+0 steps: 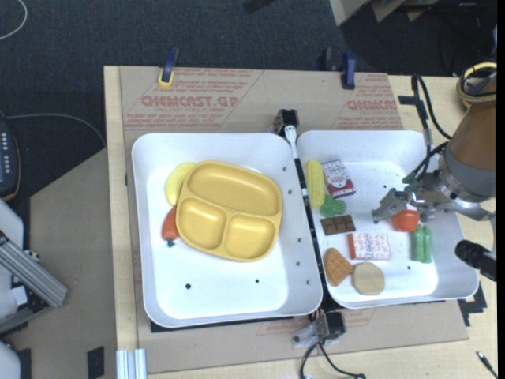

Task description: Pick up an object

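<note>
Tool low over the right bin, beside a red-orange piece

Nearest in the right bin (371, 297) lie a round tan biscuit (368, 278) and a green stick (421, 244). Just beyond, the tool (400, 208) sits against the red-orange piece (406, 220); whether it grips it, I cannot tell. Farther: corn cob (315, 181).

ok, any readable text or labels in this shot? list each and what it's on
"CHEMCAST G.P": red print on the brown board behind the left bin.
"CHEMCAS...": same print on the board behind the right bin, cut off.
Red and white packet: print too small to read.
Red and white box: print too small to read.
</note>
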Robot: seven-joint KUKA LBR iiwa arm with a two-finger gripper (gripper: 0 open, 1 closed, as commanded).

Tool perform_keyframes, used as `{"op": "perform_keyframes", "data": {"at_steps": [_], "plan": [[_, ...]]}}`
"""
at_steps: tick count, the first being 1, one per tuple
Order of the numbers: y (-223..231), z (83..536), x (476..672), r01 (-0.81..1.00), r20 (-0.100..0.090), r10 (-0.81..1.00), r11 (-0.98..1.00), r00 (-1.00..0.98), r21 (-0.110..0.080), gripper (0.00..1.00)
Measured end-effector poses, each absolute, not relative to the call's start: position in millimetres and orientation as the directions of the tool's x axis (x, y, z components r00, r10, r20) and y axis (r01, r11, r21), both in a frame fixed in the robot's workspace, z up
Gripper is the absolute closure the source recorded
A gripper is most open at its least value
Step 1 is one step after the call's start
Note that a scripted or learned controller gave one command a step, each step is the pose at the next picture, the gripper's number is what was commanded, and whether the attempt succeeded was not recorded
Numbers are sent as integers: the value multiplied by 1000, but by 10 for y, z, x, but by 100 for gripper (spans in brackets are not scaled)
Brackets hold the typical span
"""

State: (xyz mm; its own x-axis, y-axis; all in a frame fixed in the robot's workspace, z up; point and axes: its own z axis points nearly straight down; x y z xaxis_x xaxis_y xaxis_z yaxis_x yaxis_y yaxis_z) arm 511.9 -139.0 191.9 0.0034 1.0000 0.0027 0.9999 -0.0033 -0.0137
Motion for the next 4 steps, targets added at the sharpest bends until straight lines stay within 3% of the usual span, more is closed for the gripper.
{"op": "perform_keyframes", "data": {"at_steps": [1,2,3,4], "plan": [[-1389,1987,5151,1000,0,1000,0,0,0,0],[-1476,1438,5092,1000,2,1000,-1,1,-7,0],[-1468,936,5105,1000,2,1000,-2,2,2,0],[-1478,1076,5123,1000,-1,1000,-2,2,10,100]]}}
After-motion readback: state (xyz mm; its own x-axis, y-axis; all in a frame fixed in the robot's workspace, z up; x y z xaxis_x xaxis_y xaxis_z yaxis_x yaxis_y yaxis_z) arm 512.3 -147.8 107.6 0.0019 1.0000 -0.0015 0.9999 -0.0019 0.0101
